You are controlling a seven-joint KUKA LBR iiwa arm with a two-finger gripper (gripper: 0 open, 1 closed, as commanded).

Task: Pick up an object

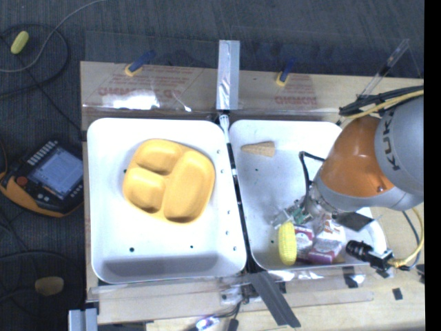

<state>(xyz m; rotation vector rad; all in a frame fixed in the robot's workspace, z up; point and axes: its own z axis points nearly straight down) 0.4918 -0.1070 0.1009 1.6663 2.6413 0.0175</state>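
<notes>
Near the front edge of the right bin (256, 254), the end effector (308, 214) hung over a corn cob (286, 244) and pink packet (321, 245); its grip could not be told. A clean pick likely called for centring on one item before closing.

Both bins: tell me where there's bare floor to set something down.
Left bin: a bare strip along the near wall, below the yellow sectioned tray. Right bin: bare middle floor between the tan wedge and the corn cob. Crowded: the near right corner, with the gripper above packets.
</notes>
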